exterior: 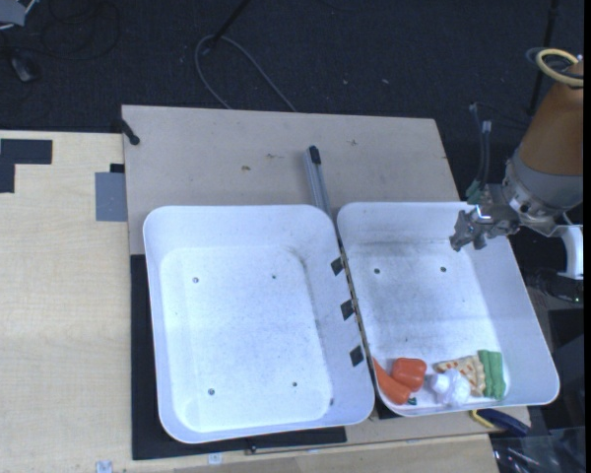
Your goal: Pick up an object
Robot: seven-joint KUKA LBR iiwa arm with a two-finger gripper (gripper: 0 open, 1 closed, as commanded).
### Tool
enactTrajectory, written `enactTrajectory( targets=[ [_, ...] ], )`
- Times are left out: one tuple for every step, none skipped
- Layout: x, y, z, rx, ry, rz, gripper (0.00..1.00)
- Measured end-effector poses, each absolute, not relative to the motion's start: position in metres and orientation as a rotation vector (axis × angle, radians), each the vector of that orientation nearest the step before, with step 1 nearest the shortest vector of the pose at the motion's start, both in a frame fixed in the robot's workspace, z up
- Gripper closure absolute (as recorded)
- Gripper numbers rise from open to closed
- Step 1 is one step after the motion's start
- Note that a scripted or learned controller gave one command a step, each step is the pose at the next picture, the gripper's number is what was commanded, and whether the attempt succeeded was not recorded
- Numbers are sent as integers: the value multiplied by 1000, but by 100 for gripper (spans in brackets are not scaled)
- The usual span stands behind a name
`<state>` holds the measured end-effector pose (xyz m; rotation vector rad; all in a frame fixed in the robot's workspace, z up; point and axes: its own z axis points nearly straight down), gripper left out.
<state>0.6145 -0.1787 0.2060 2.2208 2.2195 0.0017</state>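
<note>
The shallow white plastic bin on the left [241, 323] lies on the pale wooden bench board [227, 156], its floor speckled grey with nothing lying on it. Touching its right rim is the second shallow white plastic bin [424, 274], and along the seam between the two sit three small black clips [347, 308]. Behind that seam a slim grey rod with a dark tip [317, 177] lies on the board, pointing away from the bins.

All the loose things are in the right bin, crowded against its near wall. From the seam outward: a red-orange pepper-shaped toy [408, 371] with a long orange carrot-like piece [391, 386] just below and beside it; then a small white crumpled lump [443, 386]; then a tan, patterned cracker-like piece [461, 371] touching the lump; and last a green ribbed strip [492, 372] standing against the bin's right wall.

The grey two-finger gripper [470, 231] hangs over the far right corner of the right bin, well apart from the cluster — nothing shows between its fingers, and how wide they are parted cannot be told from this angle. Above it rises the orange band of the arm [557, 131].
</note>
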Motion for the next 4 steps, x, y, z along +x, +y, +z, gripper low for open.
enactTrajectory(
  targets=[
    [619,-127,210,2218,2225,0,100],
    [608,-72,223,2217,2225,1,100],
    [601,-18,214,2219,2226,0,100],
    [599,38,213,2218,2226,1,100]
  ],
)
